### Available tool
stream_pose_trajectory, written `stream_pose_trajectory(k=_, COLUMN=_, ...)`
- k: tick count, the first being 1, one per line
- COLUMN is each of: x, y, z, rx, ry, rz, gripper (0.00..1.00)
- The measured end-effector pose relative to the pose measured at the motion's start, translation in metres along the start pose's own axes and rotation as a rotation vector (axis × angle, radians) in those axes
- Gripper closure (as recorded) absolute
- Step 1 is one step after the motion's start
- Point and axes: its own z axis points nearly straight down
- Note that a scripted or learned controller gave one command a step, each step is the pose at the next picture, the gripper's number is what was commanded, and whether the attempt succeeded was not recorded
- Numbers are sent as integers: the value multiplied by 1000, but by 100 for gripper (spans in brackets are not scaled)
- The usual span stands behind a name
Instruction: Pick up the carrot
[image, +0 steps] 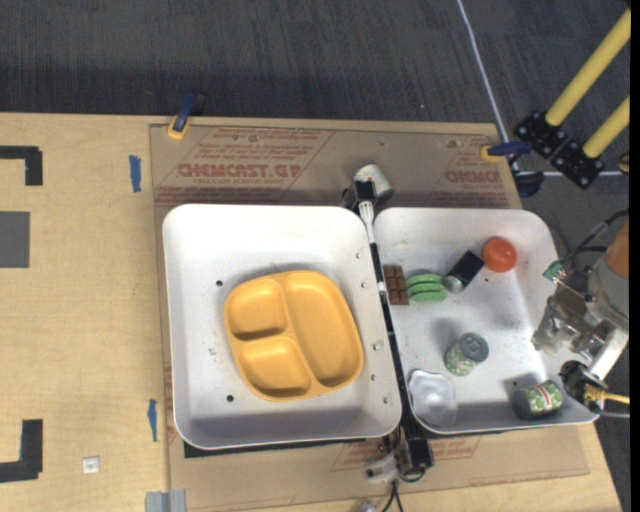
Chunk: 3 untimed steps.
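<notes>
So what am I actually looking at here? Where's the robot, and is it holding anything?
You're looking down from one camera fixed above a bench. Two shallow white bins sit side by side. The left bin holds a yellow divided plate. The right bin holds small toys: an orange-red piece that is likely the carrot it should pick up, a black block, a green ridged item, a brown chocolate-like bar, a round grey-green can, a clear cup and a green can lying on its side. The robot is the metal part at the right edge: that is its gripper, hovering by the right bin's rim. I can see nothing held in it, and the carrot lies apart from it.
</notes>
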Motion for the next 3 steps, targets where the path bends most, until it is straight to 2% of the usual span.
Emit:
stream_pose_trajectory(k=2, x=-8, y=8, z=-61, rx=-4, ry=1, rz=524, gripper=100)
stream_pose_trajectory(k=3, x=-12, y=10, z=-76, rx=-4, ry=1, rz=640, gripper=100)
